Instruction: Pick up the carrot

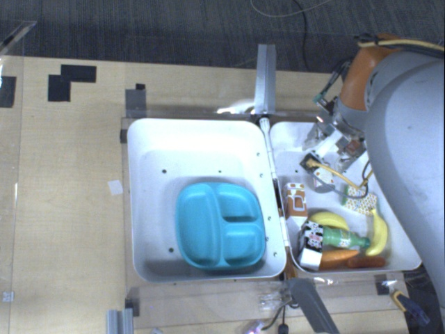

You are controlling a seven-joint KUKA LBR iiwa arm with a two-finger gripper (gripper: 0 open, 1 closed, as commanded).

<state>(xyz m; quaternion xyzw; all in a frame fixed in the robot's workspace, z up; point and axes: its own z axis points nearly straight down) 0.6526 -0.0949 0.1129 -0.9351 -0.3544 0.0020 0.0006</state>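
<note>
The gripper [328, 160] is seen low over the far part of the right bin [286, 141], carried by the grey arm [407, 152] with its orange band [358, 75] above the wrist. Whether the fingers are apart or together cannot be told, since the tool is small and cluttered with cables in this view; nothing is visibly held between them. The carrot [339, 258] is found well below the gripper in the frame, at the near edge of the same bin, lying flat. Just above the carrot a green bottle [343, 240] is laid on its side, and a banana [375, 232] is curved around the bottle, nearer the gripper than the carrot. A small orange-and-white box [297, 199] is placed to the gripper's left and slightly nearer the camera, against the divider between the bins. What appears to be a patterned card [361, 203] is seen just below the gripper. Farther left, in the left bin [149, 186], a blue compartment tray [220, 223] is set.
</note>
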